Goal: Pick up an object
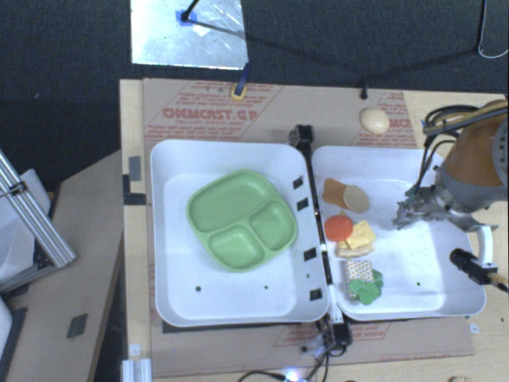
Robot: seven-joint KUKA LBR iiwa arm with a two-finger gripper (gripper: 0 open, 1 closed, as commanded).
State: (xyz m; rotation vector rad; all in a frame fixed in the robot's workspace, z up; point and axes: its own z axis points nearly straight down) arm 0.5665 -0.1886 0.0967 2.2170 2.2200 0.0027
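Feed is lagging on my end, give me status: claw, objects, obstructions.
Claw low over right bin, nothing seen between its fingers. Orange ball, yellow piece, green toy clustered along that bin's left side. Green tray in left bin, no obstruction.

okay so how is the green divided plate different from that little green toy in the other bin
The green plate is pale green, large and alone in the left bin; the green toy is darker, tiny, and crowded beside other small items in the right bin. The plate is smooth with three compartments; the toy looks lumpy. Both lie flat and untouched.

Red lettering is showing on the cardboard sheet (262, 106) beneath the bins, reading "CHEMCAST GP". More red print is running along its other edges, too blurred to read.
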